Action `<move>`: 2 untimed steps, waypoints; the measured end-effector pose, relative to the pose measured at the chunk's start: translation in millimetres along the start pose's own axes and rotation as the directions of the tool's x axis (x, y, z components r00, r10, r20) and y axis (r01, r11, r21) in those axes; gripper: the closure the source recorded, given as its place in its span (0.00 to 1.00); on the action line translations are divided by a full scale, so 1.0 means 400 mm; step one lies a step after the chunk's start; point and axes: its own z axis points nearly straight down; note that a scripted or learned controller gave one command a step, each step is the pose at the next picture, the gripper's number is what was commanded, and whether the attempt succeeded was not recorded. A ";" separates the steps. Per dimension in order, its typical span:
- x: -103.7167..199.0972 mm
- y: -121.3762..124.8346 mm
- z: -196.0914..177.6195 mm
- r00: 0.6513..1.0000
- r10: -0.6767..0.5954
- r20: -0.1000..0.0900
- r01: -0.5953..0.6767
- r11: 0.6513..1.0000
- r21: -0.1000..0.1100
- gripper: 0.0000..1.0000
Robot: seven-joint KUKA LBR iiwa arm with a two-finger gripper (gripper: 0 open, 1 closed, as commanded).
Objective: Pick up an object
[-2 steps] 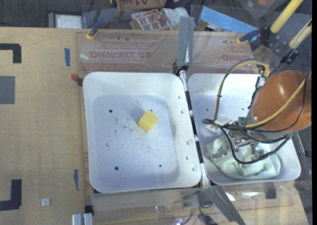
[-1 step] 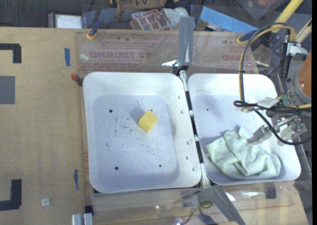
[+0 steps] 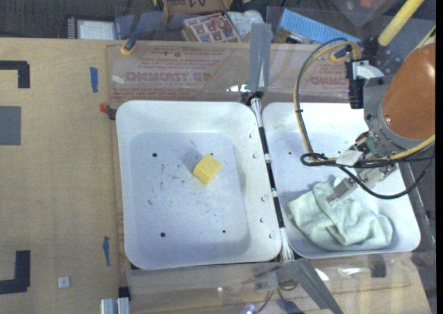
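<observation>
Over the right bin (image 3: 277,126) the gripper (image 3: 344,188) hangs low, fingertips touching a crumpled white cloth (image 3: 339,219) just below them (whether the jaws are apart or together, I cannot tell). Well off to their left, a yellow block (image 3: 207,169) sits in the left bin (image 3: 138,126).

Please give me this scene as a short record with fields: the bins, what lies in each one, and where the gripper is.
left bin: holds one yellow block, near its middle
right bin: holds a crumpled white cloth, toward its near edge
gripper: over the right bin, at the top of the cloth
contact with cloth: cannot tell
arm: reaches in from the right, orange band above the wrist
cables: yellow and black, looped over the right bin
</observation>
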 end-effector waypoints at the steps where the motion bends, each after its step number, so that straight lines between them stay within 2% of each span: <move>1: 0.047 0.107 0.053 0.954 -0.298 0.001 0.298 0.954 -0.002 0.00; 2: 0.223 0.162 0.019 0.833 -0.553 0.000 0.553 0.833 0.000 0.00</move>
